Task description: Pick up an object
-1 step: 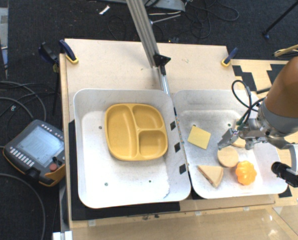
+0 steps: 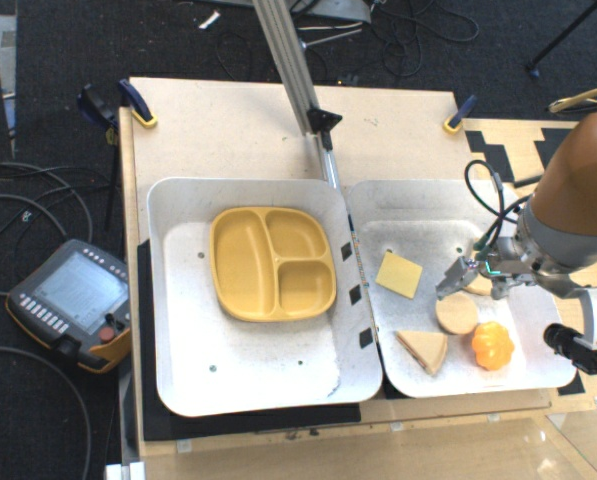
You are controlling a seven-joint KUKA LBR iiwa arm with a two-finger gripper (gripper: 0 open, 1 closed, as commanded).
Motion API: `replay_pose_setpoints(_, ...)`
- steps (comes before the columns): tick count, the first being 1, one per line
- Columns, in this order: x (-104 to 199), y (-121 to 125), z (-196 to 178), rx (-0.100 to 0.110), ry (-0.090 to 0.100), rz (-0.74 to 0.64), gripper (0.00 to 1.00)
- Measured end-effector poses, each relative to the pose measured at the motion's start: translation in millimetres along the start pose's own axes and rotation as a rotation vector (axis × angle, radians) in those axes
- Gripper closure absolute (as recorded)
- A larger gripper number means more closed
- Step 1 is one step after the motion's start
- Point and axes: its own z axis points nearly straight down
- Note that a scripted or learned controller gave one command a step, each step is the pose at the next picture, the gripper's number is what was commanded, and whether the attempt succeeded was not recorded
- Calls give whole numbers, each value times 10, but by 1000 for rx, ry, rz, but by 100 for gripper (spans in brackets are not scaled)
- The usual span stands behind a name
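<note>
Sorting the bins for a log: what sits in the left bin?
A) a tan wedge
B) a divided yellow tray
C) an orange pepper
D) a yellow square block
B: the divided yellow tray lies in the left bin; the other items lie in the right bin.

Left bin [image 2: 178, 368] holds a plate [image 2: 273, 263]. Right bin [image 2: 418, 208] holds four items: square [image 2: 399, 274], disc [image 2: 457, 315], wedge [image 2: 424, 349], fruit [image 2: 492, 345].

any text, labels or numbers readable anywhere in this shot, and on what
No text can be read.
Teach pendant on the floor: its screen and keys are too small and blurred to read.
Yellow divided tray, white bins and the food pieces by the gripper: no visible markings.
</note>
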Motion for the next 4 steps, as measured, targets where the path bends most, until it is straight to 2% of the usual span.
replay_pose_setpoints(2,-87,-55,1069,3,0,1,0)
replay_pose_setpoints(3,-87,-42,942,-1,0,1,100)
replay_pose_setpoints(4,-22,6,336,-7,-2,-4,100)
